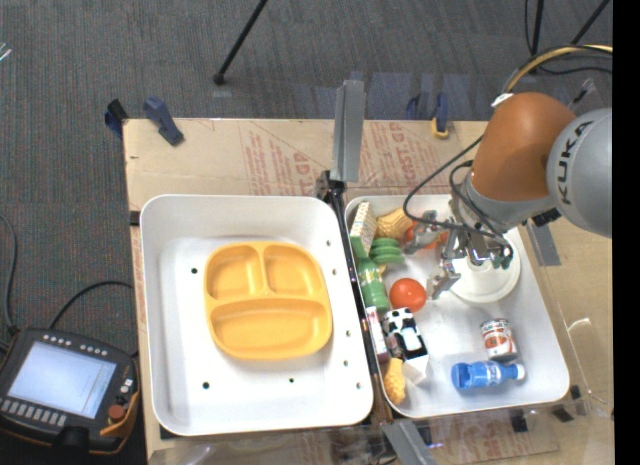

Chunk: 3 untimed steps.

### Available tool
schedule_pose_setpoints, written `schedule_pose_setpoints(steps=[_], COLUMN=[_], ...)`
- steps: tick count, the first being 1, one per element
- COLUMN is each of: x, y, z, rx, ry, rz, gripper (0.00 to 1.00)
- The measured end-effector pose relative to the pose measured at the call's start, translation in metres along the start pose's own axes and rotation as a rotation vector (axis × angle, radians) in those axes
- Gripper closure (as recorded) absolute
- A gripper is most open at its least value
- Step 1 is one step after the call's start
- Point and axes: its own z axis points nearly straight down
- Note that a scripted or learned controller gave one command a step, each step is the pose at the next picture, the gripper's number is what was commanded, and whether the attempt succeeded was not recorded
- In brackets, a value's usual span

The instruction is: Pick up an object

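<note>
Claw [452, 268] fingers are seen spread apart and nothing is gripped between them; it is hung low over the right bin [545, 338], just beside the orange ball [407, 293]. Candidates are crowded along that bin's left wall, so the ball is judged the nearest target. A divided yellow plate [268, 299] is left in the left bin [165, 333].

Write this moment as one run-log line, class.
arm: over right bin | gripper: open, holding nothing | nearest: tomato | yellow tray: left bin | status: no pick yet
</note>
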Motion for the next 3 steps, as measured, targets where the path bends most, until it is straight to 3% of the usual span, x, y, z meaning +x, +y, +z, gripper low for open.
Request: schedule_pose_setpoints(steps=[1, 2, 3], x=[0.069, 0.132, 0.062], y=[0.012, 0.006, 0.058], z=[-0.003, -0.001, -0.003], rx=[0.006, 0.007, 0.014], ry=[-0.018, -0.017, -0.020], rz=[0.050, -0.029, -0.159], gripper=[0.00, 0.00, 0.00])
